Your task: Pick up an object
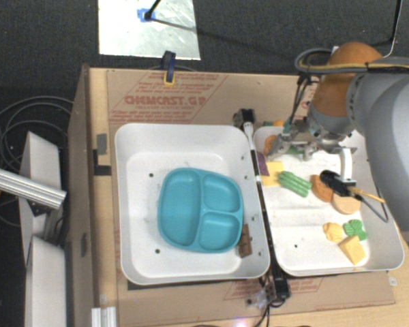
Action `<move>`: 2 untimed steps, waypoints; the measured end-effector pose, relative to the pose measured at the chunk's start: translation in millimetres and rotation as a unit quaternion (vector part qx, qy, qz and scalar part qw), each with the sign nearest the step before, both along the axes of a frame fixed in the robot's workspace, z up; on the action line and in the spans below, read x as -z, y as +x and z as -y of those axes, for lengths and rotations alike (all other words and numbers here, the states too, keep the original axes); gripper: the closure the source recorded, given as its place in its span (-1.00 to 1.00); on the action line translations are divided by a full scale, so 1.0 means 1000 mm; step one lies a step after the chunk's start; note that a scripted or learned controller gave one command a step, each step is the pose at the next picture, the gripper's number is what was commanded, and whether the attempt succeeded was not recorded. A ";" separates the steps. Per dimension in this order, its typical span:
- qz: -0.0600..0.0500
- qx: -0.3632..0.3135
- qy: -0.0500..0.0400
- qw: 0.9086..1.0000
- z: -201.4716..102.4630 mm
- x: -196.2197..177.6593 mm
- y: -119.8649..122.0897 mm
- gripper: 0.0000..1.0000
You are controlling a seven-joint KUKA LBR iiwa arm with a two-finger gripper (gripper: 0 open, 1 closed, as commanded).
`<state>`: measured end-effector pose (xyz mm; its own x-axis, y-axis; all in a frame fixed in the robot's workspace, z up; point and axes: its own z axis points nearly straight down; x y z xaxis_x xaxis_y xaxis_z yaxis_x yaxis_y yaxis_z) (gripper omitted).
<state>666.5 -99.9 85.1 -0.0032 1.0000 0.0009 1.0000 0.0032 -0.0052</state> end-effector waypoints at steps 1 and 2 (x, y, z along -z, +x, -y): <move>-0.001 0.003 0.000 1.000 0.006 0.001 -0.103 -1.00; 0.000 -0.002 -0.001 1.000 0.048 0.001 -0.014 -1.00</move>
<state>652.3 -147.8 84.5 -0.0076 1.0000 -0.0014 1.0000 0.0076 -0.0054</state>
